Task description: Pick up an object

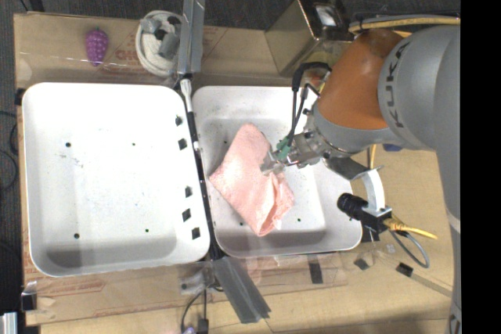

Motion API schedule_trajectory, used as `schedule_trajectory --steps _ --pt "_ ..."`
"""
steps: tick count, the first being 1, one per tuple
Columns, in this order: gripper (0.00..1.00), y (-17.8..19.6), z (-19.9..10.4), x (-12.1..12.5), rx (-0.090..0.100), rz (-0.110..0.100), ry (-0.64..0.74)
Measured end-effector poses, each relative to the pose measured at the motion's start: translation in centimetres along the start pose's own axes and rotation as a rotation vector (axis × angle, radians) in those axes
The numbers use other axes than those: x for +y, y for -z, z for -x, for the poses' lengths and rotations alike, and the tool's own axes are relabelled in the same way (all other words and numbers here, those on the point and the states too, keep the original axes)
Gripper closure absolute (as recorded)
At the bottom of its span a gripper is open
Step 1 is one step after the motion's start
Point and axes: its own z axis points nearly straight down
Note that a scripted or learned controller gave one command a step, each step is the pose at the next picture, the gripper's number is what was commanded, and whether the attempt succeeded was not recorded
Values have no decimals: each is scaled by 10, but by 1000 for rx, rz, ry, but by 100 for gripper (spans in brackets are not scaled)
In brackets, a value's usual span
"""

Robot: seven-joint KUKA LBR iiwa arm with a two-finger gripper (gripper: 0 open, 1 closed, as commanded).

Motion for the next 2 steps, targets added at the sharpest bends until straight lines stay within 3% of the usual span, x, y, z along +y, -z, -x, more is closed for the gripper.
schedule_trajectory --steps 1,2 --pt "0 0 0 0 0 0 0" --pt "0 -10 1 -22 2 -4 225"
